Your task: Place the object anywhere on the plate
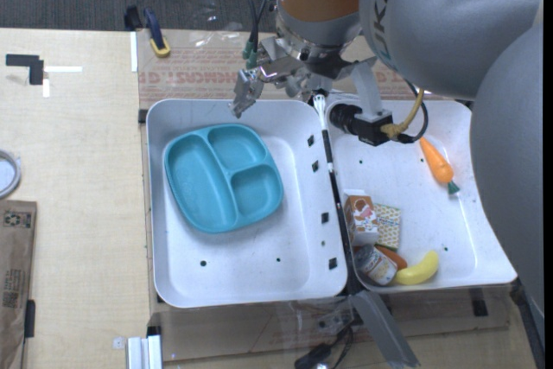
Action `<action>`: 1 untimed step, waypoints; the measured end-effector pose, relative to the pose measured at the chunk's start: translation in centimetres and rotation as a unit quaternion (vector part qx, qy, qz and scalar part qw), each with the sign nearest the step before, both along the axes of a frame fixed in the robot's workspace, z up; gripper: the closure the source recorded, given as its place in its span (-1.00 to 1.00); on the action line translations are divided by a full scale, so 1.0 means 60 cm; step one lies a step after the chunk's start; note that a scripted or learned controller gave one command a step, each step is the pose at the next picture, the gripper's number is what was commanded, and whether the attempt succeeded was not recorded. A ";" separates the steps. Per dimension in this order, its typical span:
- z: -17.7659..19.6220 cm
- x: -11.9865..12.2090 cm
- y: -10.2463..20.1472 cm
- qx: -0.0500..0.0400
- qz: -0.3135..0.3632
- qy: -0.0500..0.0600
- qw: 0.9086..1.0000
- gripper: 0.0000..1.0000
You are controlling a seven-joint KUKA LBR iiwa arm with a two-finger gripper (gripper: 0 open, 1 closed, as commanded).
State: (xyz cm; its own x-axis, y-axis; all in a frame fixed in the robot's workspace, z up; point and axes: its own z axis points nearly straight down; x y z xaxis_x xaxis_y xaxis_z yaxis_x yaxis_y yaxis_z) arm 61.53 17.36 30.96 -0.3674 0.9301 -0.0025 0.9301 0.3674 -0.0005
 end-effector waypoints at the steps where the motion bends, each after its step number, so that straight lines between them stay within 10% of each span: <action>1: 0.000 0.000 0.000 0.000 0.000 0.000 1.000 -1.00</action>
